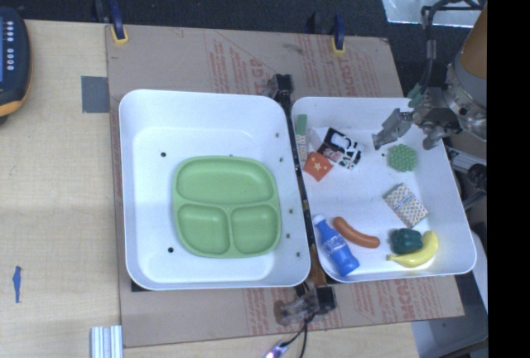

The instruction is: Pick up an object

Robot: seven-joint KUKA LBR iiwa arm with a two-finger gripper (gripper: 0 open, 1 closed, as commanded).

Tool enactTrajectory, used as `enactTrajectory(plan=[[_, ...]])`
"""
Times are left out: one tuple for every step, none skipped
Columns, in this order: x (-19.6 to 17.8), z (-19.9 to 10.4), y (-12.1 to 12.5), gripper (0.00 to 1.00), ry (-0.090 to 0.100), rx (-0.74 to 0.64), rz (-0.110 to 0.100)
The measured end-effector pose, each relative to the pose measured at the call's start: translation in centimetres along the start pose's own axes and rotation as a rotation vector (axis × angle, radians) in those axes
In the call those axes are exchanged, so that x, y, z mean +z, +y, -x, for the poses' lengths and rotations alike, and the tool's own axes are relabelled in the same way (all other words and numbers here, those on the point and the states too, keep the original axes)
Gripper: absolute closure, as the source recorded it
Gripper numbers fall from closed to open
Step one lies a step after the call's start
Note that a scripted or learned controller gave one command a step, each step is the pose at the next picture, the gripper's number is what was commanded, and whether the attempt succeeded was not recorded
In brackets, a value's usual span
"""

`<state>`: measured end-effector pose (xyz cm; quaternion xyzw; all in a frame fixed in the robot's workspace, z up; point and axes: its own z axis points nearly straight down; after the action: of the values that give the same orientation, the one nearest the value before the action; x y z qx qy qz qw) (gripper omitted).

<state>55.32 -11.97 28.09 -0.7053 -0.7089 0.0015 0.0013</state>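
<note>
The gripper [411, 131] hangs with jaws spread and empty over the right bin [364, 191]; the green scrubber [402, 157] lies just at its six o'clock.

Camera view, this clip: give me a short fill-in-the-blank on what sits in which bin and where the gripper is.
1. The green divided plate lies in the ____ bin.
2. The banana lies against the dark green toy near the right bin's ____ corner.
3. The gripper hangs open just above the round ____ object.
4. The blue bottle lies beside the ____ sausage.

Missing words: left; front right; green; orange
</note>
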Motion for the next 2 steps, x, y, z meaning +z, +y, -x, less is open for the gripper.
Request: enactTrajectory(plan=[[9.0, -3.0, 5.1, 0.00, -0.001, 0.000, -0.002], [16.9, -2.6, 7.6, 0.00, -0.006, -0.001, 0.023]])
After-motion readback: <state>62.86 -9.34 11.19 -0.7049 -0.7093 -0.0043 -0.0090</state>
